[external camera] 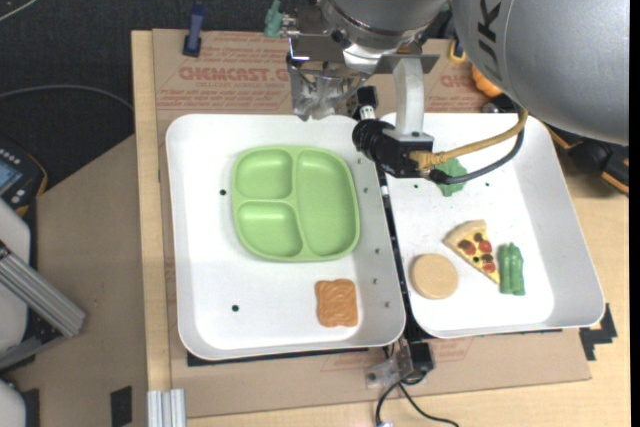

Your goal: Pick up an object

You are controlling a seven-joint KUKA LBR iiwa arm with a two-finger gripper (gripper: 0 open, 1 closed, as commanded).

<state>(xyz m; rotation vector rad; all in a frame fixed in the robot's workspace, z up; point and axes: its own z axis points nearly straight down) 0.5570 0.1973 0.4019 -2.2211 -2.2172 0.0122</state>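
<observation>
One pizza slice in rt bin, tip pointing lower-right, long axis diagonal, pincer state unclear.

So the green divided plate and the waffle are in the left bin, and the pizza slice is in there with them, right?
Not quite. The camera view shows the green divided plate and the waffle in the left bin, but the pizza slice lies in the right bin, beside the round cookie and the green beans.

One fixed cam above the bench, looking down at a slant — both white bins, left bin & right bin, fully in frame. Arm looms close at top right.
</observation>
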